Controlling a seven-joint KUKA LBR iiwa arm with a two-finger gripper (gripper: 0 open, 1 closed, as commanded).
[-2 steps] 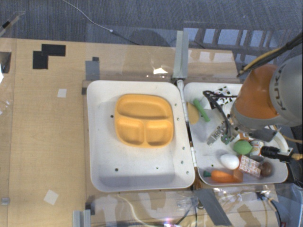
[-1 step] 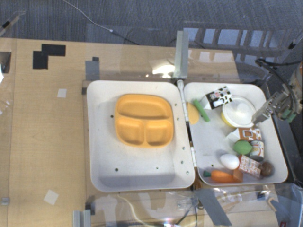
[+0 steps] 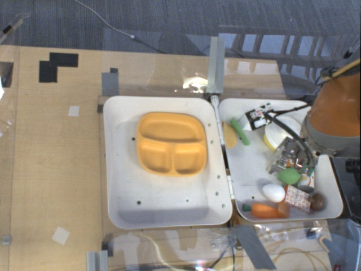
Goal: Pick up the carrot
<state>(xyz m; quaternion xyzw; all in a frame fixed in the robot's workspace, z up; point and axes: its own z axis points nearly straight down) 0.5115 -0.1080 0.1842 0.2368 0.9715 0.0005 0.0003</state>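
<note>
We see two white bins on the table. The left bin (image 3: 121, 168) holds a yellow tray (image 3: 171, 143) with little sections, ready for food to go in. The right bin (image 3: 248, 162) is full of toy food. The carrot (image 3: 265, 210) lies flat at the front edge of the right bin, just beside a white egg (image 3: 274, 193). Our gripper (image 3: 290, 161) hangs over a green toy (image 3: 289, 176) further back, apart from the carrot. We cannot tell if its jaws are open or closed. We think it must move toward the front edge to reach the carrot.
</note>
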